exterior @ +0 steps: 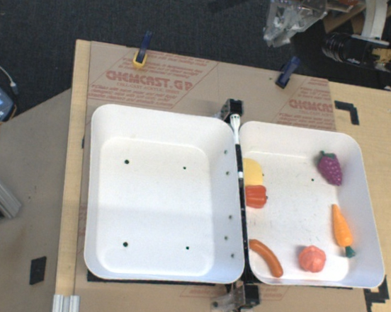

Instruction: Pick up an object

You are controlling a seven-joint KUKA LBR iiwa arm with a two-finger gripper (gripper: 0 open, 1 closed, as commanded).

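The orange toy sausage [266, 257] lies at the near edge of the right white bin [370, 210], beside other toys. The claw [285, 21] hangs far above, its state unclear. Nothing is picked yet.

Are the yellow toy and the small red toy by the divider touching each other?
Touching. The camera view shows the yellow toy meeting the red toy directly below it, no white bin floor showing between them.

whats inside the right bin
The right bin holds six toy foods: purple grapes, a carrot, a pinkish-red fruit, a sausage, and a red piece overlapping a yellow piece, whose near edge it covers.
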